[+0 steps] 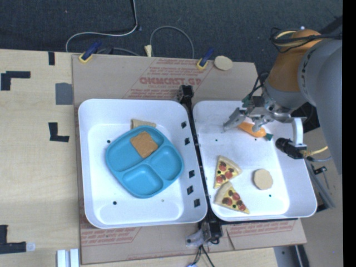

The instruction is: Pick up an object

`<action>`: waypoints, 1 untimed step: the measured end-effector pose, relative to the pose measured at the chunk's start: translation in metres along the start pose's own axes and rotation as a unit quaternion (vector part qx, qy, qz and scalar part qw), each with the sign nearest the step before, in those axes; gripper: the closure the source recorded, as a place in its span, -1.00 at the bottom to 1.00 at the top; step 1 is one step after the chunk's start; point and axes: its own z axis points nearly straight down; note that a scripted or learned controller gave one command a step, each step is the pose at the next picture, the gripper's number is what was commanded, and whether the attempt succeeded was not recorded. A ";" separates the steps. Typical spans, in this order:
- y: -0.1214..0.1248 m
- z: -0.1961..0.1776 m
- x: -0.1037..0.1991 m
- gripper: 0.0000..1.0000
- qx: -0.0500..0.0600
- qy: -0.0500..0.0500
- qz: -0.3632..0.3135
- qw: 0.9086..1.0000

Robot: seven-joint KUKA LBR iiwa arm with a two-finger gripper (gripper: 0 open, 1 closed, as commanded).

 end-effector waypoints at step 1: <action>0.038 0.047 -0.043 -1.00 -0.004 -0.002 0.001 1.000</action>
